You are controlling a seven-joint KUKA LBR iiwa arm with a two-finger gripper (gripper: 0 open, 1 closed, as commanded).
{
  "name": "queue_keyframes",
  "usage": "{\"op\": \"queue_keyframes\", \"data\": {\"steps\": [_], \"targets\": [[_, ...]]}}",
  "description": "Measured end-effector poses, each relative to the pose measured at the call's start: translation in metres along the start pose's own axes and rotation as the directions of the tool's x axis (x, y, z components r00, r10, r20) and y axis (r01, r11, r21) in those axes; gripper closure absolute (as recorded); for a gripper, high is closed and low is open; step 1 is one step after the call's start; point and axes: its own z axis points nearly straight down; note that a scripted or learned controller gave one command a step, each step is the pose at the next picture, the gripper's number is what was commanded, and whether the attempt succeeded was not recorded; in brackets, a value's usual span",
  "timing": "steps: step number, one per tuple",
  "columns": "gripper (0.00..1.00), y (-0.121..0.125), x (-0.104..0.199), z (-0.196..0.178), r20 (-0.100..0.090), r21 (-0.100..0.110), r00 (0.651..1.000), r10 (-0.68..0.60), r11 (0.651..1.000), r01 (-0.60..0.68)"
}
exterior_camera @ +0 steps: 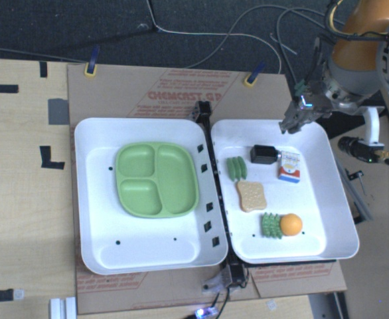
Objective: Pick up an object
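Note:
The right bin (327,178) holds several small things: a black block (263,154), a white and red carton (289,165), a green pod (237,168), a tan bread slice (251,196), a green ridged piece (270,225) and an orange ball (291,224). My gripper (291,123) hangs over the bin's far right rim, above and to the right of the black block and the carton. Nothing shows between its tips.
The left bin (95,178) holds a green divided plate (157,179). Both bins sit on a cardboard sheet (174,92). Cables (247,25) run across the dark surface behind. The arm's body (357,52) fills the upper right.

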Motion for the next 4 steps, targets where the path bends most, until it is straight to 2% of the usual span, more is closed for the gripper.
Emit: {"op": "queue_keyframes", "data": {"steps": [1,3,4], "targets": [[1.00,-0.010,0.055,0.020,-0.003,0.008,1.000,-0.004,1.000,0.004],[1.00,-0.027,0.165,0.021,-0.003,0.008,1.000,-0.006,1.000,0.006],[1.00,-0.047,0.215,0.025,-0.002,0.009,1.000,-0.005,1.000,0.005]]}}
